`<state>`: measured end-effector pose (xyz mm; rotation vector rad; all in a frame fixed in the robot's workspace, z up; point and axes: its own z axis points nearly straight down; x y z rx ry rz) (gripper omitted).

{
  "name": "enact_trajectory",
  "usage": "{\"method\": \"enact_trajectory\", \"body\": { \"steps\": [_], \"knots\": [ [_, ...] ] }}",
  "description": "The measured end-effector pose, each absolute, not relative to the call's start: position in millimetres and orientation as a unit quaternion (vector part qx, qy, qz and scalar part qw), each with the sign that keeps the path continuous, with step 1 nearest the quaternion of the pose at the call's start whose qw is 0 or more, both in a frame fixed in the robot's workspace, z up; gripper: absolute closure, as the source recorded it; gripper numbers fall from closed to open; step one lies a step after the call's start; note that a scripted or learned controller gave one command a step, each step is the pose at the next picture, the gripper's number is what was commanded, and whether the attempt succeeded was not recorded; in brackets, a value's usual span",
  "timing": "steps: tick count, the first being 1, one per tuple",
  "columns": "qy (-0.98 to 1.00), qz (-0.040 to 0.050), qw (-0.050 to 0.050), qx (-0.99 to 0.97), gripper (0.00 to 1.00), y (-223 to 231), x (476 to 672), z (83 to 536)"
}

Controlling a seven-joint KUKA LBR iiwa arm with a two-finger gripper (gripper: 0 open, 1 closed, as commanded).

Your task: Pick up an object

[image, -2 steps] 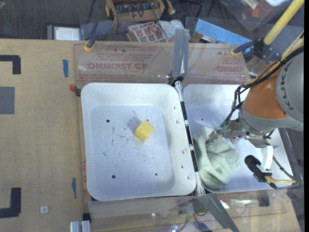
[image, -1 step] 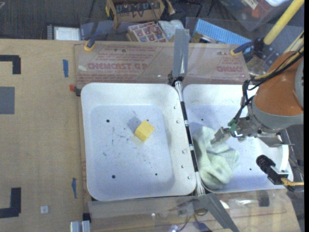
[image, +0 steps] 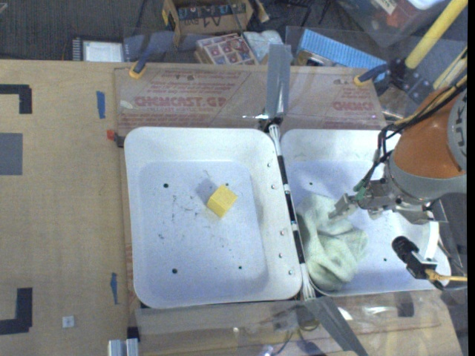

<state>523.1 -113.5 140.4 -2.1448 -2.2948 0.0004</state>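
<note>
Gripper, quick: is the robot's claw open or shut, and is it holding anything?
Gripper: cannot be told; it sits over the cloth in the right bin.

two white bins (image: 141, 199) | clear panels (image: 185, 99) | cardboard box (image: 208, 10)

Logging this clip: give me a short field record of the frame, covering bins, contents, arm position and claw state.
left bin: holds a yellow block, near its middle
right bin: holds a crumpled pale cloth against its left wall, toward the near edge
arm: over the right bin, entering from the right
claw: low above the cloth's upper edge; contact unclear
claw state: cannot tell
object held: none visible between the fingers
yellow block: untouched, apart from the arm
</note>
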Motion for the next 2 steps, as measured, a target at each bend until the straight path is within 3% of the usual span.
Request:
{"method": "enact_trajectory", "body": {
  "steps": [1, 2],
  "knots": [
    [-0.744, 0.0001, 0.001, -0.668, 0.00, -123.0, 526.5, 96.6],
    [-0.744, 0.0000, 0.000, -0.668, 1.00, -123.6, 526.8, 106.7]
  ]
}}
